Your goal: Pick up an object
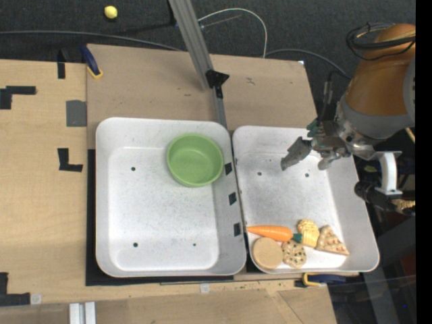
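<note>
Camera view: tan bench (155, 86), dark floor (54, 5)

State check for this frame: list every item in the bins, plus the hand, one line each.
green bowl: upright, left bin, upper right part
carrot: lying flat, right bin, near edge
round cracker: flat, near corner
cookie: flat, touching the cracker
corn piece: beside the carrot
pizza slice: flat
hand: above right bin, holding nothing

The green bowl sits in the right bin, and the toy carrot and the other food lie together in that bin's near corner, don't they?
Not quite. The camera view shows the green bowl in the left bin, not the right one. The toy carrot and the other food do lie together in the right bin's near corner.
</note>
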Robot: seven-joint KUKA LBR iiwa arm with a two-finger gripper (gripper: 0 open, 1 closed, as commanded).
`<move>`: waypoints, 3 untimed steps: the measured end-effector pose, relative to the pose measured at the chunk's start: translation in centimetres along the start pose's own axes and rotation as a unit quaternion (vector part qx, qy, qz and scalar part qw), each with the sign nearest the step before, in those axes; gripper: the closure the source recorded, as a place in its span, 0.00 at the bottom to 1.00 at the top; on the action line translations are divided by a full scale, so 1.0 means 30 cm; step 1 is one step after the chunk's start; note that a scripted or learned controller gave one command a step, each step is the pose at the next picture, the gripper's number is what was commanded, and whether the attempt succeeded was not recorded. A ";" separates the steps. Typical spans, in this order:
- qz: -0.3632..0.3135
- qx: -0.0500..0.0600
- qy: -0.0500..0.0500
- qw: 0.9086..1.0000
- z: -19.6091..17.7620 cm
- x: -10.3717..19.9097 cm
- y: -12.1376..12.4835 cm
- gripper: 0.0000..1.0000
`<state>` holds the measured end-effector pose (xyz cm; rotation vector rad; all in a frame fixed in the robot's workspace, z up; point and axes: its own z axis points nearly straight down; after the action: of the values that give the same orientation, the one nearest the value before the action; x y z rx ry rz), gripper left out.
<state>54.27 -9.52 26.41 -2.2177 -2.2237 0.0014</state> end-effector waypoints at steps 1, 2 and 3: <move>0.000 0.000 0.000 1.000 0.000 -0.001 0.000 0.00; 0.001 0.003 0.000 1.000 0.203 0.021 0.015 0.00; 0.001 0.004 0.000 1.000 0.418 0.017 0.002 0.00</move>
<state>54.30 -9.00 13.86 -2.2158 -2.2171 0.0092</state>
